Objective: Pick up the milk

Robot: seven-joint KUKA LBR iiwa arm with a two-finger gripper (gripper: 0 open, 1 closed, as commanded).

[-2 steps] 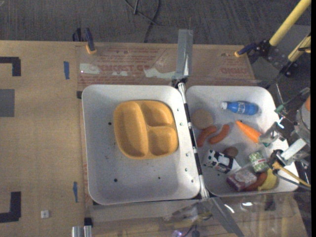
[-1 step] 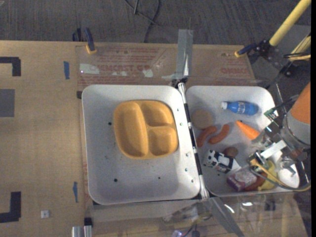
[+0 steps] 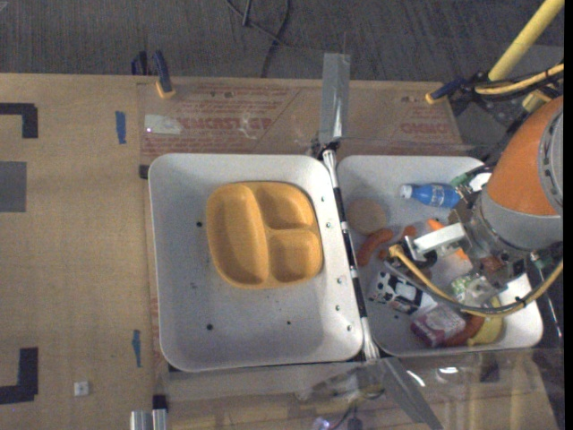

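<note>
Not yet lifted: black-and-white milk carton [image 3: 396, 290] lying in the right bin [image 3: 387, 172] just left of and below the jaws [image 3: 474, 271], their opening impossible to tell, grasp and lift remaining.

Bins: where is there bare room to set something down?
The left bin has bare floor all round the yellow tray, widest along its near edge. The right bin is crowded: bottle, milk, sausage, banana and the arm. Its one bare patch is the far-left corner.
</note>
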